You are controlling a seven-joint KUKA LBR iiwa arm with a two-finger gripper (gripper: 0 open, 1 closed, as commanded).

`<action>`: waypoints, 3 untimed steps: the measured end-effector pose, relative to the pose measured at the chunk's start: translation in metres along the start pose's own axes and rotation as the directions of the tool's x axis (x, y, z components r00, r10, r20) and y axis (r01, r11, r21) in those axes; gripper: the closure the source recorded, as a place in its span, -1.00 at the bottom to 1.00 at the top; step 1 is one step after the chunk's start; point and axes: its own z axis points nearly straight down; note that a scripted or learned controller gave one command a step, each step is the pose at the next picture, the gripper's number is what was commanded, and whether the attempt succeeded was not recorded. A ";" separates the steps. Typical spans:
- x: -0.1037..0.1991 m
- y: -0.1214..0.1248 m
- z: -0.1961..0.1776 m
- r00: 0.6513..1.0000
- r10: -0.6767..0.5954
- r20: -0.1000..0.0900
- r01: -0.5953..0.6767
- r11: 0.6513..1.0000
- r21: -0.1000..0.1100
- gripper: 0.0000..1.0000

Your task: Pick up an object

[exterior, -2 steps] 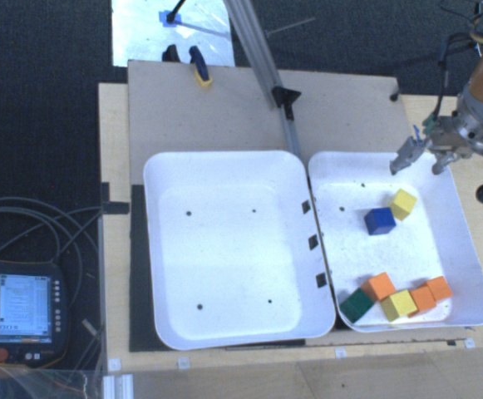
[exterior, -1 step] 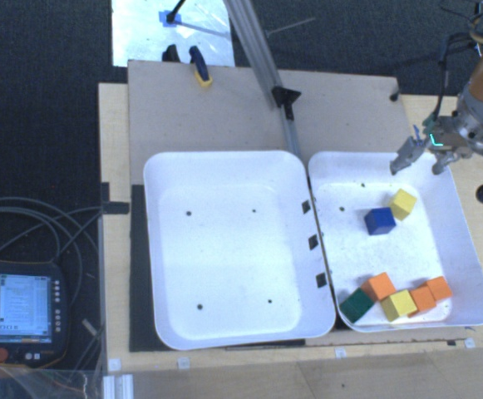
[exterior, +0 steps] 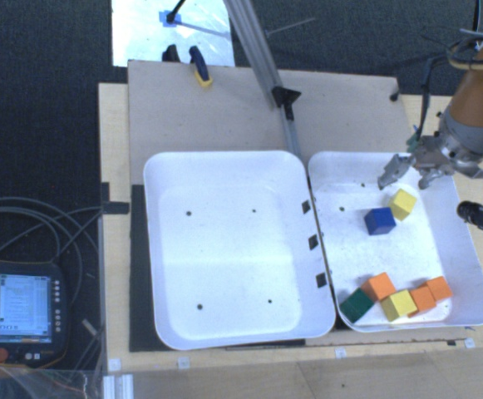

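Note:
My gripper (exterior: 411,176) hangs over the far part of the right bin (exterior: 465,248), its fingers spread open with nothing between them. Just below it lies a yellow block (exterior: 404,203), and a blue block (exterior: 380,220) sits beside that, to the lower left. Along the bin's near edge lie a dark green block (exterior: 357,304), an orange block (exterior: 381,286), a second yellow block (exterior: 399,304) and two more orange blocks (exterior: 431,293).
The left bin (exterior: 224,248) stands next to the right one, with black clips (exterior: 313,241) along the shared rims. A slanted metal pole (exterior: 253,40) crosses the back of the bench. A teach pendant (exterior: 21,310) and cables lie at the left.

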 end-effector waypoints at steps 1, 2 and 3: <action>0.000 0.003 0.041 1.000 -0.001 0.000 0.001 1.000 -0.002 -1.00; -0.004 0.011 0.052 1.000 -0.002 0.017 0.003 0.999 -0.036 -1.00; -0.004 0.012 0.039 1.000 -0.005 0.018 0.006 0.999 -0.041 1.00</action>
